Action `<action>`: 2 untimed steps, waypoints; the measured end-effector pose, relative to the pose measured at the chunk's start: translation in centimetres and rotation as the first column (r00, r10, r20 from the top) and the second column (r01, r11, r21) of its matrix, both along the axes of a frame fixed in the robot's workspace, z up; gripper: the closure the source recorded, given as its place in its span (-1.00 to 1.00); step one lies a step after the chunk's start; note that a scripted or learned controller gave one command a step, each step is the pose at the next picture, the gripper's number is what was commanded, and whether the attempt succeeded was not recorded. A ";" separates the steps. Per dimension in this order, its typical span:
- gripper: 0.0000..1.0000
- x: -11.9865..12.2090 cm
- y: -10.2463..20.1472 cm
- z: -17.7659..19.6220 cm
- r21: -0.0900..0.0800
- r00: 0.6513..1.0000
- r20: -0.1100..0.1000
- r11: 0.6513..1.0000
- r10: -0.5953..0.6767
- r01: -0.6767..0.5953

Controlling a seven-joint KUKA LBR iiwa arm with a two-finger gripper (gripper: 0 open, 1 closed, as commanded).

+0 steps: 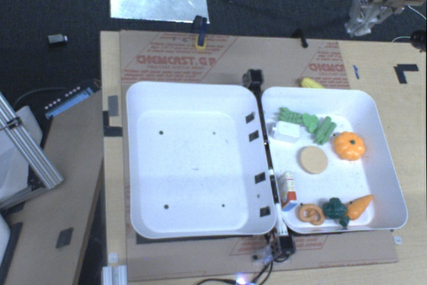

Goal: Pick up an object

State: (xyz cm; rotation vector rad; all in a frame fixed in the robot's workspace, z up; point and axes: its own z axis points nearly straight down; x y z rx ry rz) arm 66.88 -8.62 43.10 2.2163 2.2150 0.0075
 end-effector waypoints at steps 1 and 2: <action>1.00 -0.1 -8.4 -2.0 -0.001 1.000 -0.008 1.000 -0.006 0.006; 1.00 -0.1 -2.0 -13.3 0.006 1.000 -0.017 1.000 0.009 -0.009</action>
